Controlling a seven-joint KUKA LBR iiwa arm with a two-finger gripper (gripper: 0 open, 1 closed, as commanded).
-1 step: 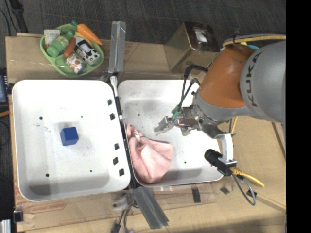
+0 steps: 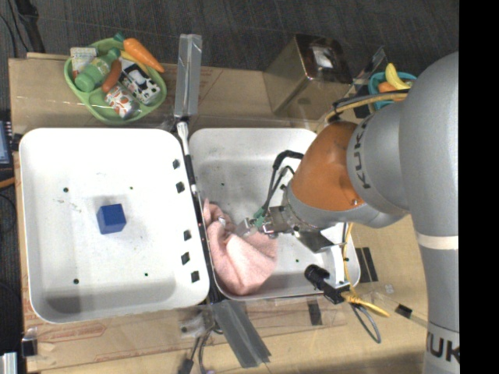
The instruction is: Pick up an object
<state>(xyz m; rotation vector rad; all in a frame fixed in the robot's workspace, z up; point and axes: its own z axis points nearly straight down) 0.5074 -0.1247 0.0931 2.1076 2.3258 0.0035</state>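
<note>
From above, the gripper (image 2: pixel 253 224) hangs over a crumpled pink cloth (image 2: pixel 238 257) at the near left of the right bin (image 2: pixel 234 150); its grip cannot be made out. The cloth looks soft, light and limp, best pinched at a raised fold. "KUKA" letters partly show on the arm (image 2: pixel 362 170). A blue cube (image 2: pixel 111 218) sits in the left bin (image 2: pixel 47 209).

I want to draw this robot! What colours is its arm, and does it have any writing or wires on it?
The arm is round and smooth grey, with a shiny orange band above the wrist. Black KUKA letters run along the grey part, and thin black cables loop near the gripper.
</note>
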